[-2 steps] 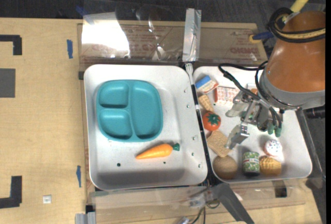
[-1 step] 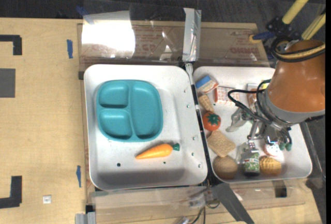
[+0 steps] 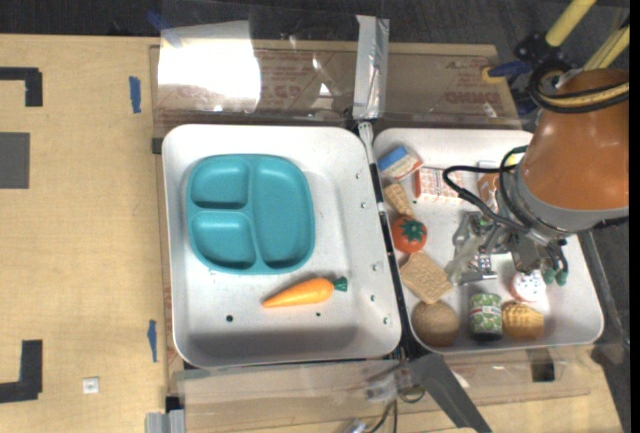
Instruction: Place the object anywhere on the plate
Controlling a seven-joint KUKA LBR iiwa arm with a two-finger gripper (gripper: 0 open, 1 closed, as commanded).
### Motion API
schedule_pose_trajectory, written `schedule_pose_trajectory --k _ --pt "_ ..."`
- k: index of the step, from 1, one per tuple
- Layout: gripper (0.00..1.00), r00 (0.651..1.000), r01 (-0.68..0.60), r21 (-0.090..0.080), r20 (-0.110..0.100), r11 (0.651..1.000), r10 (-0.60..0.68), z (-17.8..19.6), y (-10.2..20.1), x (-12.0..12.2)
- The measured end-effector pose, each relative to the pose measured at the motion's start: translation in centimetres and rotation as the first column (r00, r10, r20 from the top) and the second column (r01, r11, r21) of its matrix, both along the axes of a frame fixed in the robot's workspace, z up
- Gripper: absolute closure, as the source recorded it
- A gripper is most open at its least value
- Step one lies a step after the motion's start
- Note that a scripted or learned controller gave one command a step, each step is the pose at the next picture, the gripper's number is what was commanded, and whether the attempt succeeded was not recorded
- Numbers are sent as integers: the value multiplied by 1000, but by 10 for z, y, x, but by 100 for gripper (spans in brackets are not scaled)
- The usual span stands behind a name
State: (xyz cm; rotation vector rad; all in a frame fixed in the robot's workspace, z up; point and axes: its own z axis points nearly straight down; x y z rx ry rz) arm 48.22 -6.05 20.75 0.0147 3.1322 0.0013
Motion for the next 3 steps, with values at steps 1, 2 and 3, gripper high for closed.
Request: schedule_pose_trajectory --k 1,2,3 --pt "100 954 299 2 -5 954 -299 -23 44 45" --pt "100 937 350 3 -6 937 -350 -19 99 105" --pt "100 926 378 3 -5 926 -378 -22 137 173"
